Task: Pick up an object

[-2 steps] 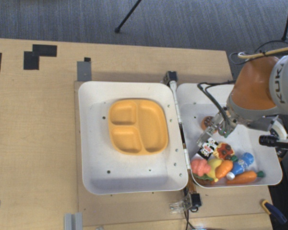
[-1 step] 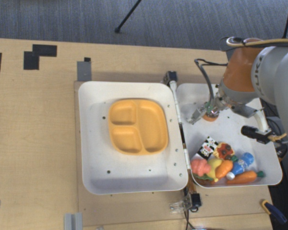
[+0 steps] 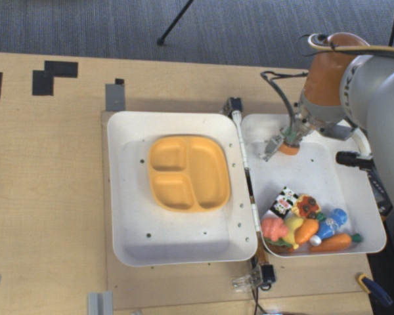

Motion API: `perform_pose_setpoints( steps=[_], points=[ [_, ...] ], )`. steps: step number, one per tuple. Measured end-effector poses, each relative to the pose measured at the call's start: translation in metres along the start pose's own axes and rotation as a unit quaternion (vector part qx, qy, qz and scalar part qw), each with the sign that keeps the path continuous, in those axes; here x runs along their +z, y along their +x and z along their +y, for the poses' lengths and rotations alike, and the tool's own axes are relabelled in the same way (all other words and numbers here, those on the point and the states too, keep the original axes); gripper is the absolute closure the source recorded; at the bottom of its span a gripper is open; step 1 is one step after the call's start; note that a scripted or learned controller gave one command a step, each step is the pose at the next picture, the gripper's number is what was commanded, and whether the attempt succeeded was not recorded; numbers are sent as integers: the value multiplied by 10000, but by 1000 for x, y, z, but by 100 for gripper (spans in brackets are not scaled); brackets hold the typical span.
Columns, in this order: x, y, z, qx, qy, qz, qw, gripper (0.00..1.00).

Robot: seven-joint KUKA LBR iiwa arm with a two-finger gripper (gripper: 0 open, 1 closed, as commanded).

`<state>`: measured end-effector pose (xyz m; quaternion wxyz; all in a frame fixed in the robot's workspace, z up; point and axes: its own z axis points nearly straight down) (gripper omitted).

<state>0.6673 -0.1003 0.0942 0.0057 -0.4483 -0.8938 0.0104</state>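
A: Camera view, biggest first: the desk (image 3: 46,176) carries two white bins side by side, and the arm (image 3: 374,90) comes in from the right, bent down over the right bin (image 3: 315,169).

B: And the left bin (image 3: 128,195)?

A: It holds a yellow tray (image 3: 187,172) with three compartments, lying flat in the middle. Nothing sits on it, so I take it as the place where picked things would go.

B: Where are the things to pick?

A: Heaped in the near corner of the right bin. The toys (image 3: 305,225) touch one another: a carrot (image 3: 331,243) along the near wall, a pink piece (image 3: 273,228) to its left, a black-and-white one (image 3: 285,202) on top, and a blue one (image 3: 335,220) towards the right. The bin looks tilted that way, which may be why they crowd there.

B: So the claw is over the heap?

A: No. The claw (image 3: 279,146) is at the far end of that bin, well apart from the heap, low over the floor. A small orange thing (image 3: 289,149) lies right at its tip.

B: Does it hold that?

A: I cannot tell. The fingers are too small and blurred to say how far apart they stand, or whether the orange thing is between them or just beside them.

B: Then the pick?

A: Not shown as done, in my judgement.
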Motion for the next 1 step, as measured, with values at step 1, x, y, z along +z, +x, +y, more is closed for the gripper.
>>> perform_pose_setpoints(
  steps=[1],
  points=[
    [4,41,-79,-102,-181,-89,9997,0]
  ],
)
